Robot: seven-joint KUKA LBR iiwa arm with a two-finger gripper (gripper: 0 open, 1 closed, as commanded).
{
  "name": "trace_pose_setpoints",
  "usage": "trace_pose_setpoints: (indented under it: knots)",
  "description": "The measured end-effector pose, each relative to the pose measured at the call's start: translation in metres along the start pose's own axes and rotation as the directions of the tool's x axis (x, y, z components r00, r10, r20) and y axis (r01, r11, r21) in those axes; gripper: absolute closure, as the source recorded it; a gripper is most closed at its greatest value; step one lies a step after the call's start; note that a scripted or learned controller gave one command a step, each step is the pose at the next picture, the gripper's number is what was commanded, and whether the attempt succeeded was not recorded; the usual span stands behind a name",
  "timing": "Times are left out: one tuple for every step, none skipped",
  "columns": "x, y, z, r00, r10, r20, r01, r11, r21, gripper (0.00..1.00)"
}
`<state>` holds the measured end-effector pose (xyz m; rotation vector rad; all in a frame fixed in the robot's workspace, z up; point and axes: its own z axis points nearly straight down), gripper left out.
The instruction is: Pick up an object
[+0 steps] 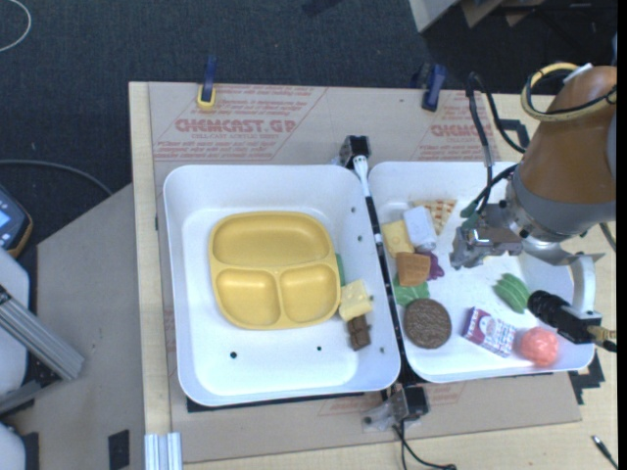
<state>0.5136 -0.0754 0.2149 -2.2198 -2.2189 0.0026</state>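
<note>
- Bench (294, 116): brown board printed with red lettering, clamped at its far edge, dark carpet around it; two white bins side by side.
- Left bin (186, 262): yellow divided tray (272, 267) at centre; pale yellow block (354, 300) and small brown piece (359, 333) by the tray's right edge.
- Right bin (431, 360): toy food along its left wall, including a waffle piece (437, 210), a round brown cookie (427, 322), a purple carton (487, 329), a green leaf (510, 290) and a pink ball (538, 345) near the front right corner.
- Gripper (468, 248): over the right bin's middle; finger state cannot be told, nothing visibly grasped.
- Arm body hides the bin's far right side.
</note>
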Motion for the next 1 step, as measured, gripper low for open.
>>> trace_pose_setpoints:
  knots:
    - [0.0021, -0.0041, -0.0005, 1.0, 0.0, -0.001, 0.0, 1.0, 0.0, 1.0]
